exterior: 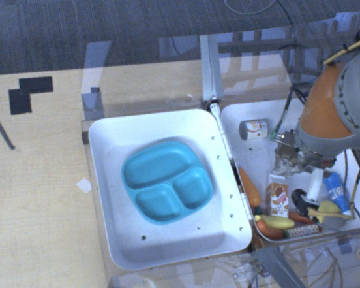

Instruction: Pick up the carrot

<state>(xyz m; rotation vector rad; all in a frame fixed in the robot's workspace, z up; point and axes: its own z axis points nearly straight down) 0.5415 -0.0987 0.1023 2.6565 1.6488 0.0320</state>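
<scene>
The carrot (250, 187), a short orange piece, lies along the left wall of the right bin (235, 141), pointing up and down the view. My gripper (289, 156) hangs over the middle of that bin, to the right of the carrot and apart from it. It sits just above a brown snack packet (278, 198). Nothing shows between the gripper and the carrot.
The left bin (109, 182) holds a blue divided plate (167, 180). In the right bin lie a small can (254, 128) at the back and a banana (274, 221), a red item (268, 231), a blue packet (335, 191) and a yellow item (327, 208) at the front.
</scene>
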